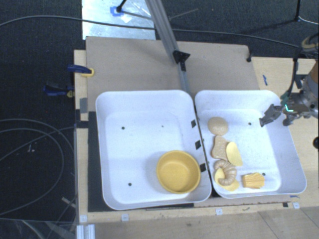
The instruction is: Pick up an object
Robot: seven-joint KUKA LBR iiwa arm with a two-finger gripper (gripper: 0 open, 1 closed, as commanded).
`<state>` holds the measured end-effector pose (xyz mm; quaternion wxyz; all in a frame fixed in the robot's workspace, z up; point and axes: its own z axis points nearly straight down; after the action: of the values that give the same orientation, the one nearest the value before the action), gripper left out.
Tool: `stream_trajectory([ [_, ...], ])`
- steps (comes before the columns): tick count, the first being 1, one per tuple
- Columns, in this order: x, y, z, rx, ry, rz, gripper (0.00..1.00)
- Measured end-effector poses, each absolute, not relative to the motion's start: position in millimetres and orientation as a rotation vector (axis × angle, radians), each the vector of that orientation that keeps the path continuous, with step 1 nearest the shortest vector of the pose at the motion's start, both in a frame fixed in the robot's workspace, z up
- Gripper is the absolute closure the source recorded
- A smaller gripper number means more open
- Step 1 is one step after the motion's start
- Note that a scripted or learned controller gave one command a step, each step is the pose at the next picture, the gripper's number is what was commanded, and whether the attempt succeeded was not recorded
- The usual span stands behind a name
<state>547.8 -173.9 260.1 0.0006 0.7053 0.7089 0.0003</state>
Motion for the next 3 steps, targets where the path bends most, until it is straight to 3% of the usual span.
stream_trajectory([
  [1,548.0,-173.9,260.4,2.214,2.226,0.002,0.00],
  [3,542.8,-169.1,153.5,2.223,2.224,-0.003,0.00],
])
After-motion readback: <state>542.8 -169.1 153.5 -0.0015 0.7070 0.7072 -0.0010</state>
